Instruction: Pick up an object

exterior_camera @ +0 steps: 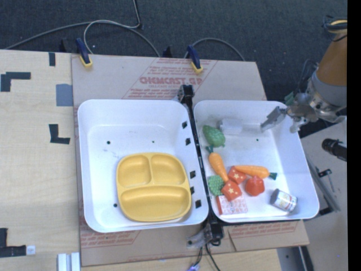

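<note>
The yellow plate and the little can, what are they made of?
The plate looks like smooth moulded plastic: one even yellow colour, rounded compartments, soft sheen. The can seems to be metal with a paper or printed label, since its end looks silvery, but it is too small to be sure.

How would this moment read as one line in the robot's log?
phase: approach | tool: above right bin far corner, holding nothing | toy food, can: untouched | yellow plate: left bin
</note>
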`<state>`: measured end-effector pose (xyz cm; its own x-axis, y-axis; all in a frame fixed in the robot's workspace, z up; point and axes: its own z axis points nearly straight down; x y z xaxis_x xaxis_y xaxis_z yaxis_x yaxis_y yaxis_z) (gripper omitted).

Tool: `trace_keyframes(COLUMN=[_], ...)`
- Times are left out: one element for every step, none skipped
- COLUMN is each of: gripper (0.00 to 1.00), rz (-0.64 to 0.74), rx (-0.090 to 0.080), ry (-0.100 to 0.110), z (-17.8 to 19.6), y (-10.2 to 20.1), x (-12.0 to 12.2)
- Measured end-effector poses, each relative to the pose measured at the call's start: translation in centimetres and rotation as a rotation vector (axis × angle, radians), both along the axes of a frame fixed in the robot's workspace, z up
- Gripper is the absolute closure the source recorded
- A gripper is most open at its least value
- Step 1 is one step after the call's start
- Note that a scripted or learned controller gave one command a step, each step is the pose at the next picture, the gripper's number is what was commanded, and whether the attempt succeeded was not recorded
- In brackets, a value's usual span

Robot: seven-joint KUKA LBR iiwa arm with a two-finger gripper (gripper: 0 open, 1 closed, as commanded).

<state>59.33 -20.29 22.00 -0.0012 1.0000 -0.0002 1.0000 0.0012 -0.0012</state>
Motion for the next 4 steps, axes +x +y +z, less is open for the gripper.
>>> trace_keyframes(gripper=[0.00,0.00,1.00,1.00], rz=[-0.001,-0.002,-0.001,0.001], rx=[0.000,-0.005,-0.002,0.001], ry=[-0.001,-0.013,-0.011,-0.001], z=[-12.6,-13.2,-12.3,-3.5], y=[3.7,4.7,4.8,11.9], x=[-5.9,-9.9,-9.9,-10.9])
